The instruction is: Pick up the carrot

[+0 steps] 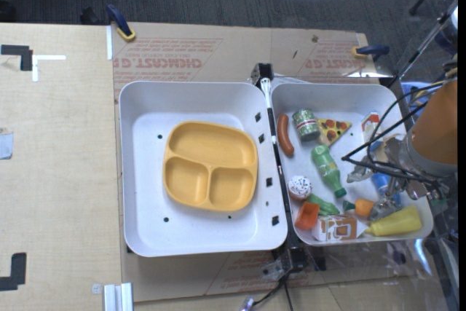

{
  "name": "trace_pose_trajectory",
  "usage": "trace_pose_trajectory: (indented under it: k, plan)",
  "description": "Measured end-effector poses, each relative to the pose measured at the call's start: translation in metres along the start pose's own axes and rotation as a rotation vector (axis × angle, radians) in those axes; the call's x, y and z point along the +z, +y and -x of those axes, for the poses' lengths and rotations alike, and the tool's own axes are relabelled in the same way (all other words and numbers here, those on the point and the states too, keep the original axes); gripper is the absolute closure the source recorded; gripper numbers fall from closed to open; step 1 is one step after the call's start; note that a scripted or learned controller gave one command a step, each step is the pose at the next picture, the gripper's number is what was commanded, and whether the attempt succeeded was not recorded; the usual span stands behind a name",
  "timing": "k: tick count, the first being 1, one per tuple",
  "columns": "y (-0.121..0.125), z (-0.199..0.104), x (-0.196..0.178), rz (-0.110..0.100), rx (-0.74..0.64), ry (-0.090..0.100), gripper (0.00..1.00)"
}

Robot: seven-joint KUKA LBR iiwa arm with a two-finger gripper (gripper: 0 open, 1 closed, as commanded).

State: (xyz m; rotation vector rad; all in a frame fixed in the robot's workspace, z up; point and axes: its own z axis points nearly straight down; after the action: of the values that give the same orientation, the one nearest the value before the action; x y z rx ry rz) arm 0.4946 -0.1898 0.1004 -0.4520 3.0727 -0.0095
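The carrot [363, 208] is a small orange piece with a green end. It lies near the front of the right bin [349, 92], between a green bottle [327, 170] and a yellow toy [397, 222]. My gripper [391, 193] hangs low over the right side of that bin, just right of the carrot and slightly behind it. Cables and the wrist hide its tips. I see nothing held in it.
The right bin also holds a sausage [285, 136], a green can [306, 124], a pizza slice [333, 131], a white ball [299, 187], a red piece [306, 215] and a juice box [336, 228]. A yellow divided plate [211, 165] lies in the left bin [138, 178].
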Motion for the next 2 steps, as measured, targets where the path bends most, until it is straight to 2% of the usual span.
trace_pose_trajectory:
  k: [1, 2]
  plan:
    - [0.038, 0.005, 0.007, 0.01, -0.038, 0.027, 0.0]
    - [-0.004, 0.014, 0.008, 0.006, 0.163, 0.029, 0.0]
